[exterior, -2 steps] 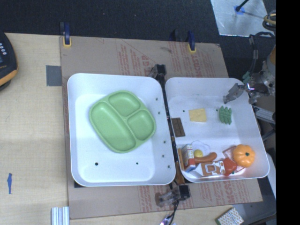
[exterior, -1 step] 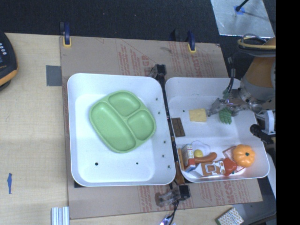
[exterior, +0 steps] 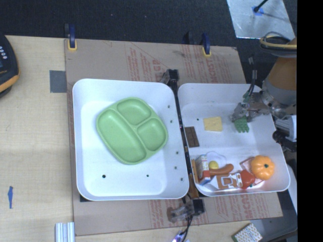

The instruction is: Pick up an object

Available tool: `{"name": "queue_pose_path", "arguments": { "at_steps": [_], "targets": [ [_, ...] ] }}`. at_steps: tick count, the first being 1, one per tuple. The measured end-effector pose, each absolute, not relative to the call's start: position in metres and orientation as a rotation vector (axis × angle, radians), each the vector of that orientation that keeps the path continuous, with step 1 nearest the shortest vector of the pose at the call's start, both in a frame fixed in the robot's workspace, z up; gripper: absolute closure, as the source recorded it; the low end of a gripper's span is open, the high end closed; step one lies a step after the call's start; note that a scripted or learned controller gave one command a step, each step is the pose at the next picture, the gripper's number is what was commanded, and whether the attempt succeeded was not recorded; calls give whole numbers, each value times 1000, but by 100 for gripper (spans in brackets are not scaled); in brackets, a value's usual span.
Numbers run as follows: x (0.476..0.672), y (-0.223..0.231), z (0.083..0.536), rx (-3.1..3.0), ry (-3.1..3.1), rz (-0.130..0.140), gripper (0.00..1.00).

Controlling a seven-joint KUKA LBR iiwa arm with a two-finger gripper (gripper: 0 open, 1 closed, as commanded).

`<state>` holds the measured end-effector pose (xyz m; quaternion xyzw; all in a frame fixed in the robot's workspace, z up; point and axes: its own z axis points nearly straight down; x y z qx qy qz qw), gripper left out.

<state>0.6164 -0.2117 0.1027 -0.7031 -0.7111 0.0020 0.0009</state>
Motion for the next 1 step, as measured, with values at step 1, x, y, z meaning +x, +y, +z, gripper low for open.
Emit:
{"name": "queue_pose_path", "arguments": {
  "at_steps": [1],
  "targets": [
    [612,-174,139,-2211,-2229,3,100]
  ]
}}
